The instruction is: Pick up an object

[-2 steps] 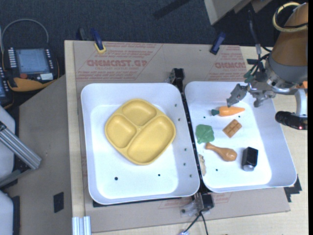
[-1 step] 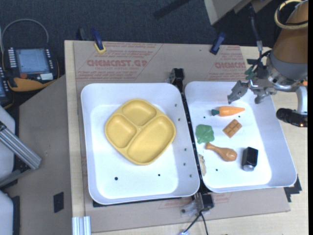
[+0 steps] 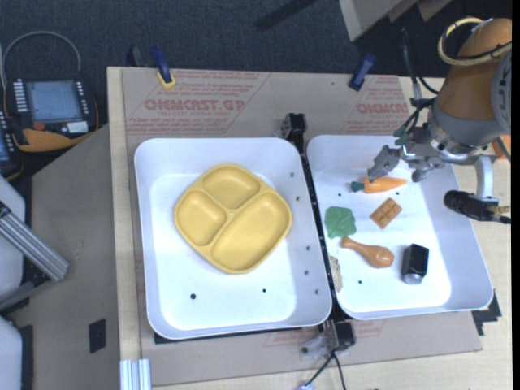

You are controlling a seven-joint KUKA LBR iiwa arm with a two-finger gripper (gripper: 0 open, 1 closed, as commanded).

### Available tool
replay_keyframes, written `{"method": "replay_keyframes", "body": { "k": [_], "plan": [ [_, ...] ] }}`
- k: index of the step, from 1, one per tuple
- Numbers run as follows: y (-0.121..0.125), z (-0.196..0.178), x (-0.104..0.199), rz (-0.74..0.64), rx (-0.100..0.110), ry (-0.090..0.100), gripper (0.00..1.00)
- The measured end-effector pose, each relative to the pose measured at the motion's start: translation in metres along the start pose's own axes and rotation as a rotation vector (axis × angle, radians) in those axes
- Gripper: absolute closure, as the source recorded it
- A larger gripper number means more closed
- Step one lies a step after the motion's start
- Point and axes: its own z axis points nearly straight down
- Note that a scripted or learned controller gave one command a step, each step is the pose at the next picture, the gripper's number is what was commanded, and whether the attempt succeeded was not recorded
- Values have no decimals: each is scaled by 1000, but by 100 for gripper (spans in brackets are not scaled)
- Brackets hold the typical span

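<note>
Two white bins sit side by side under me. One yellow divided plate (image 3: pixel 233 216) lies in the left bin (image 3: pixel 154 242). Five small things lie in the right bin (image 3: pixel 455 283): one orange carrot (image 3: pixel 383 184), one brown waffle piece (image 3: pixel 385 212), one green leafy piece (image 3: pixel 340 220), one tan drumstick (image 3: pixel 368 252) and one black block (image 3: pixel 415 262).

My arm reaches in from the right, orange band above the wrist, tilted down over the far part of the right bin. My gripper (image 3: pixel 404 162) hangs just above the carrot with its grey fingers (image 3: pixel 383 162) spread apart, nothing between them.

That carrot is short, bright orange with a dark green stub at its left end, lying level near the bin's far edge, just behind the waffle piece.
</note>
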Motion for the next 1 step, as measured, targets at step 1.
{"method": "replay_keyframes", "body": {
  "k": [1],
  "plan": [
    [-3, 46, -8, 1, -3, -1, 0]
  ]
}}
